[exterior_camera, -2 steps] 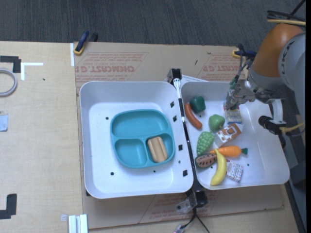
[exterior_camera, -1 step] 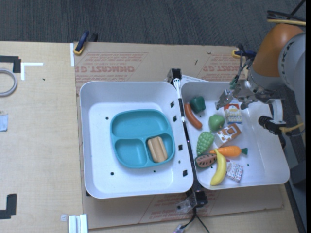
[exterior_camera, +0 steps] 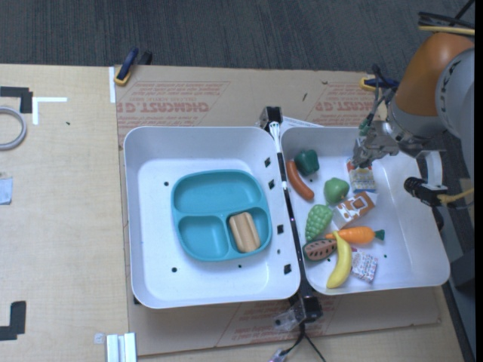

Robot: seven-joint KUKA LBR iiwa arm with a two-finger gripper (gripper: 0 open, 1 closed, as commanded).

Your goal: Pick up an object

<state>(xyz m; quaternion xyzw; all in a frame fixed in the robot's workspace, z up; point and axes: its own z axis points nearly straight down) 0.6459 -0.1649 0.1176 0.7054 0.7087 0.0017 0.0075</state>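
Banana at right bin front edge; carrot behind it. Hand over small packet farther back, grasp state unclear.

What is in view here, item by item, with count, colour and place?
bins: 2, white, side by side on the bench
tray: 1, teal, left bin
bun: 1, tan, tray's lower right compartment
sausage: 1, red-orange, right bin by the divider
pepper: 1, dark green, right bin, top
grapes: 1 bunch, green, right bin
carrot: 1, orange, right bin
banana: 1, yellow, right bin, front
clamp: 1, blue and yellow, bench's far edge
arm: 1, grey and orange, right
hand: 1, over the right bin's far side
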